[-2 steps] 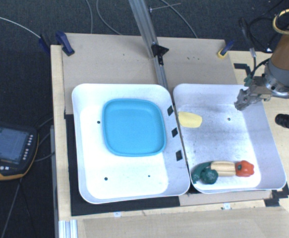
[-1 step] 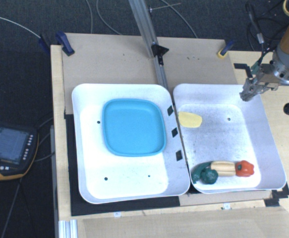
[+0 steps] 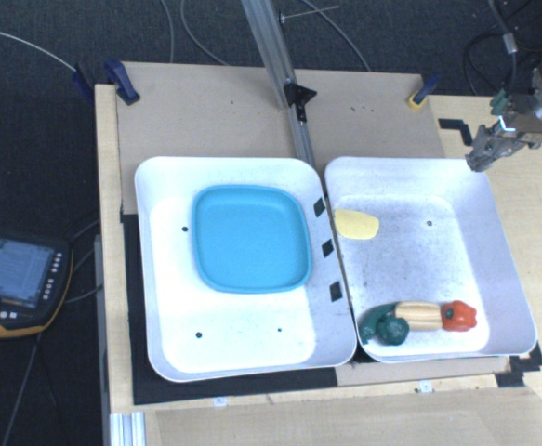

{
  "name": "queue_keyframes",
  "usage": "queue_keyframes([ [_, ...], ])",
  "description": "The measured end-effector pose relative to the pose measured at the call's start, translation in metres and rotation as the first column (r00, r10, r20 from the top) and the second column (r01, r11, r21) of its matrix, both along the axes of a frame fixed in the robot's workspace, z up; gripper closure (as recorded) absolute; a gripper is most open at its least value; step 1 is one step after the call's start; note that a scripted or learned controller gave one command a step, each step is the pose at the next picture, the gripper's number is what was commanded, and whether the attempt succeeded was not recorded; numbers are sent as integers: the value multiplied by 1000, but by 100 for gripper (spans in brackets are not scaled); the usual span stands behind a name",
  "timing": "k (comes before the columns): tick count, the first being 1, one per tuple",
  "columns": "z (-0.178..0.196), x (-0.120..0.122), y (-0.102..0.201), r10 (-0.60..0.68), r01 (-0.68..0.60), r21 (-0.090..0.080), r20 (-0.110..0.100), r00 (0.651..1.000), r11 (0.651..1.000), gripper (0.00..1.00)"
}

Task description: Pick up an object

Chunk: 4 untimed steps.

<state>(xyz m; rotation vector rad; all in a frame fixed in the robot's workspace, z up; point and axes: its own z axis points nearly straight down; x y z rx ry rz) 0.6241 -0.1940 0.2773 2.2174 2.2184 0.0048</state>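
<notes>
A pale wooden bench (image 3: 205, 110) on dark carpet bears two glossy white bins. The left bin (image 3: 159, 333) holds a square blue plastic plate (image 3: 252, 238). In the scuffed right bin (image 3: 494, 249), a yellow wedge (image 3: 356, 224) lies at nine o'clock; green (image 3: 385, 327), tan (image 3: 419, 316) and red (image 3: 458, 316) toy pieces lie at six. The metal gripper (image 3: 486, 151) hovers at one o'clock, its opening unclear.

Your bench (image 3: 205, 119) carries two white bins (image 3: 168, 277) side by side, on what looks like black matting (image 3: 140, 379).

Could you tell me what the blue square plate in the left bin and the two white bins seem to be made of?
The blue square plate looks like moulded plastic: uniform colour, soft sheen, rounded raised rim. The left white bin and right white bin look like thin formed plastic with rounded corners, matte; the right one's floor is scuffed grey.
</notes>
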Motion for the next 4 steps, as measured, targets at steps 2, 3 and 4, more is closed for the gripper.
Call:
queue_keyframes([
  [2,-7,4,114,4,-4,3,-5,1000,1000,100],
  [3,-9,9,173,5,-5,3,-5,1000,1000,100],
  [4,-12,9,231,4,-4,3,-6,1000,1000,100],
])
